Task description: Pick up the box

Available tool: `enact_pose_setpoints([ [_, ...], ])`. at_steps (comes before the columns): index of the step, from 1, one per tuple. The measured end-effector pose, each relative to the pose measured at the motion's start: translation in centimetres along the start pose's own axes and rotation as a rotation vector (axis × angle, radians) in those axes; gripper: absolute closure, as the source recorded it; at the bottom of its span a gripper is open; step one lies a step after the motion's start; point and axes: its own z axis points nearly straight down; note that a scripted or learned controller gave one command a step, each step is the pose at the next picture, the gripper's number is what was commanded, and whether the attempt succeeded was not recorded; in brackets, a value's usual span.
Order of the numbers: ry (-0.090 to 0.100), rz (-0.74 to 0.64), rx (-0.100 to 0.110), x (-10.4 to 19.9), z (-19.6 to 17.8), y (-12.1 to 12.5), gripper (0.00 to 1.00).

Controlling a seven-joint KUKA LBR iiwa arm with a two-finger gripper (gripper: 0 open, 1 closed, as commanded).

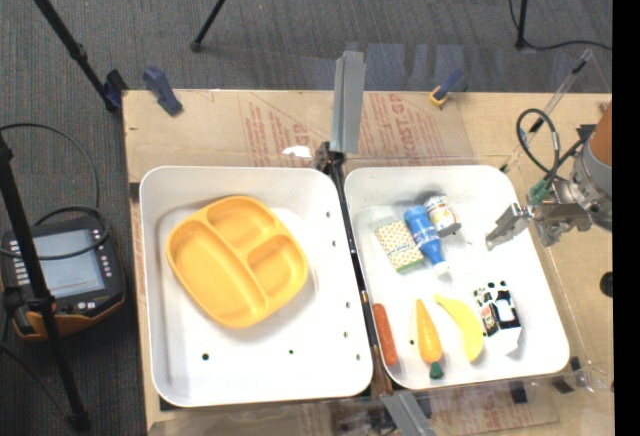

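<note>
In the right bin (535, 214), the box (399, 245) is lying untouched beside a blue bottle (424, 235), so the pick is yet to begin. Well apart to its right, the gripper (505, 228) is hovering over the bin's edge, wrist slanting leftward; whether its fingers are open cannot be told.

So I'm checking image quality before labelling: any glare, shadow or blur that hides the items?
Camera view: even, soft lighting; the yellow tray casts a faint shadow; the patterned box, blue bottle and banana are sharp enough to tell apart; the gripper at the right bin's edge is slightly soft.
</note>
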Motion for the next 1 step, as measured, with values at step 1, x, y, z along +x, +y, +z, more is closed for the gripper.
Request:
enact_pose_setpoints([
  [1, 0.001, -0.002, 0.001, 0.07, -0.94, 0.07, 1.00],
])
